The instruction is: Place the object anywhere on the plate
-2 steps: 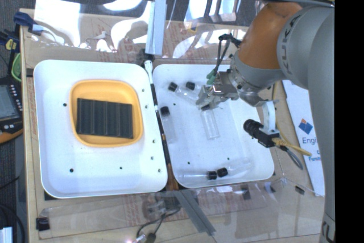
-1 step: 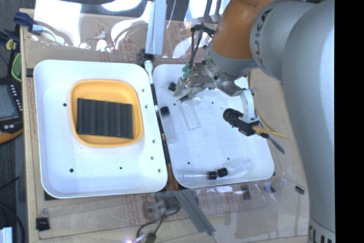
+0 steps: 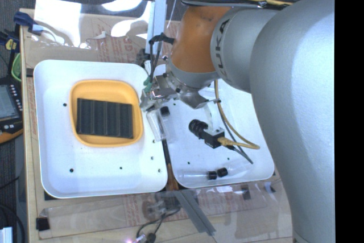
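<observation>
Though partly hidden, "KUKA" on arm

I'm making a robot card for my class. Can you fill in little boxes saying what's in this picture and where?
plate: yellow-orange plate with a dark ridged centre, lying in the left bin
right bin: white bin, partly hidden by the arm
arm: grey arm with an orange band, reaching in from the right
end effector: the end effector is low at the seam between the two bins, beside the plate's right edge
object: too hard to tell from here
small black parts: black hardware and cables over the right bin
</observation>
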Tool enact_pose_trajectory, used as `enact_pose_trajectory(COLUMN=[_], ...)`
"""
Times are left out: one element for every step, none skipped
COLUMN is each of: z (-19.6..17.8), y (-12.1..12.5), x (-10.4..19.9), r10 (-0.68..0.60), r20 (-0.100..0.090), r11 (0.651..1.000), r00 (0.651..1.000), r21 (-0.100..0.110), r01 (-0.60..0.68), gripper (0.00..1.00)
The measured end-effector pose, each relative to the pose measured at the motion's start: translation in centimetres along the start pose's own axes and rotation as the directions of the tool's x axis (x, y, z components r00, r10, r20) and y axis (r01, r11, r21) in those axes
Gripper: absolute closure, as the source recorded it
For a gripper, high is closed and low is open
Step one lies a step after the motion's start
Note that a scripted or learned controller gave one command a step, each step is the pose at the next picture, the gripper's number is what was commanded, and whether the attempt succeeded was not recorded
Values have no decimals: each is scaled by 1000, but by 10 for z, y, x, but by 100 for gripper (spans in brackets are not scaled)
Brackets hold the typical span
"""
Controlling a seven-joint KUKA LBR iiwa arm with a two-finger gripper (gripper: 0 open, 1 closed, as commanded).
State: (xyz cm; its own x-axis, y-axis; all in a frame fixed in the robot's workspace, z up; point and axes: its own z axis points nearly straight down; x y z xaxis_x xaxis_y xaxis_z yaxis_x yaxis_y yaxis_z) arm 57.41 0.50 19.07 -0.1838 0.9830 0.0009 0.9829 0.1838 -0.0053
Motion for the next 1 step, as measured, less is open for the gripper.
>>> enact_pose_trajectory(z=[0], y=[0], x=[-1], r10=[1], r20=[1], r11=[1000], r00=[1000], r21=[0], r01=[-1], gripper=[0])
